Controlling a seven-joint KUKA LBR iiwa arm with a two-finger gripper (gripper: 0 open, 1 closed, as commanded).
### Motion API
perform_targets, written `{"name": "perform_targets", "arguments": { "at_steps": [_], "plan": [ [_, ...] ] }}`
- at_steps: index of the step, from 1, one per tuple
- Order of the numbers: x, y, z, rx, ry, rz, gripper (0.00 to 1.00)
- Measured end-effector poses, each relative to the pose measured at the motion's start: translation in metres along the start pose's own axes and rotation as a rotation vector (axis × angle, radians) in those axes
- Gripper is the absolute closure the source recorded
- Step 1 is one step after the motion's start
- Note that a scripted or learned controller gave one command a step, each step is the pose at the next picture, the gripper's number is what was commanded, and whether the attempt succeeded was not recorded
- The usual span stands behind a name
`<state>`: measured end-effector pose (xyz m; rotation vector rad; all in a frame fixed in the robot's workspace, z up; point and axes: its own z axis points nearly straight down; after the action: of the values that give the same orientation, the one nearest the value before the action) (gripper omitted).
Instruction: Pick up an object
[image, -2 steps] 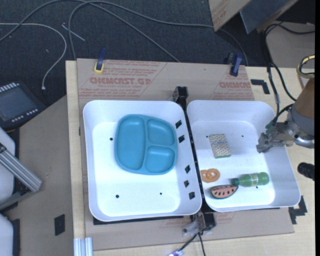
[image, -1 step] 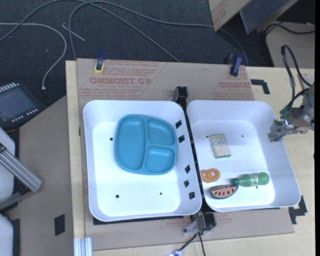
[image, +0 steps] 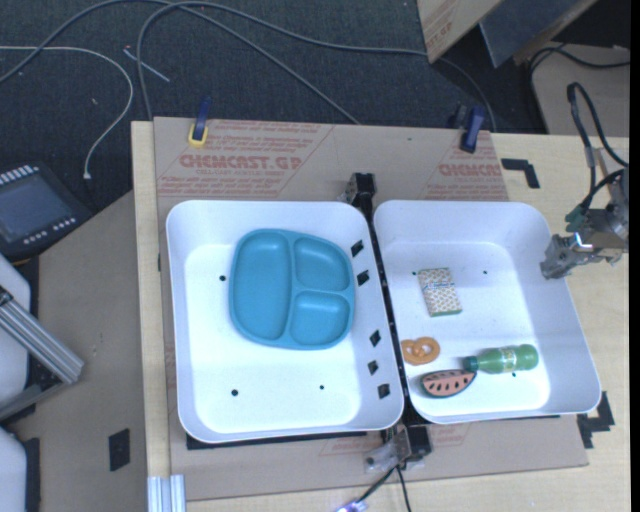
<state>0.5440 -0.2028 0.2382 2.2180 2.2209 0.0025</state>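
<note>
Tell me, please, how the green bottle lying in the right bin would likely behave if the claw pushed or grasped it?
The green bottle lies on its side, so its round body would probably roll if nudged. It looks like smooth plastic, perhaps slippery between fingers. One end sits close to the watermelon slice, so a push might shove that too.

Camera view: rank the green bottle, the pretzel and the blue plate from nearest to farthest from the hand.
The hand sits at the right bin's right edge.
1. Green bottle: right bin, toward the front, on the hand's side.
2. Pretzel: right bin, near the divider between the bins.
3. Blue plate: left bin, across the divider, farthest.
</note>
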Motion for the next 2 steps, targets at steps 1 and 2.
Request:
{"name": "perform_targets", "arguments": {
  "at_steps": [1,2],
  "plan": [
    [0.056,0.017,0.011,0.004,0.004,-0.005,1.00],
    [0.118,0.024,0.008,0.004,0.005,-0.006,1.00]
  ]
}}
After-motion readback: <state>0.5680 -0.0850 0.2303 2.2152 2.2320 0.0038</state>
